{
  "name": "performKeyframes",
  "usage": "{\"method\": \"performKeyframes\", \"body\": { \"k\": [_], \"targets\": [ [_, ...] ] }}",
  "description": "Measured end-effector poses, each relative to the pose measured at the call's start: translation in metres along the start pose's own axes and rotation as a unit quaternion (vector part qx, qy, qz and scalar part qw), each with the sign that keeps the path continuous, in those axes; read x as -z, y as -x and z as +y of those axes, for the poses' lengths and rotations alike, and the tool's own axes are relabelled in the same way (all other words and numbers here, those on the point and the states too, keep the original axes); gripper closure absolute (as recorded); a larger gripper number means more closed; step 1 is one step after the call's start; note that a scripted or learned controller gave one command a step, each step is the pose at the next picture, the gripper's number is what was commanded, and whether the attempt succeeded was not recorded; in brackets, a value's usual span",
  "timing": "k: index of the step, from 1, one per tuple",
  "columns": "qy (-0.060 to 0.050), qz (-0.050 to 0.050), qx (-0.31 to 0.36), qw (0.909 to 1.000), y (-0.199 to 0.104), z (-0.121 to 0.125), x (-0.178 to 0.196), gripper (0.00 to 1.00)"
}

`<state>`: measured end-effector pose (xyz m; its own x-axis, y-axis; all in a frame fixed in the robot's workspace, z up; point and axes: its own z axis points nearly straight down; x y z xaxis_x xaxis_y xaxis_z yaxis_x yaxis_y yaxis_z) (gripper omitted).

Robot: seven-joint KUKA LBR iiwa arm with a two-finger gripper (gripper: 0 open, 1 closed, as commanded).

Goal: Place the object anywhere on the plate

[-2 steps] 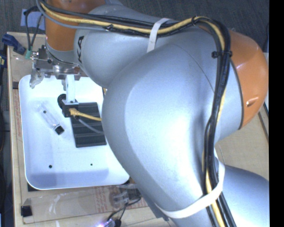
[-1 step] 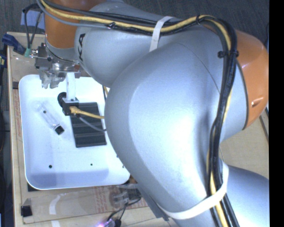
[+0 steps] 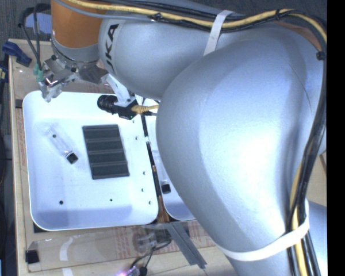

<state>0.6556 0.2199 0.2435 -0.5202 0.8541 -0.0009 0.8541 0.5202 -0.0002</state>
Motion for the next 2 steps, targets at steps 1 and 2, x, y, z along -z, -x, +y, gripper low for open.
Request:
{"method": "performKeyframes", "body": {
  "k": [1,2],
  "targets": [
    [-0.002,0.001,0.067,0.9978,0.001,-0.060,-0.136,1.00],
    [-0.003,0.001,-0.108,0.9941,-0.040,-0.121,-0.153,1.00]
  ]
}}
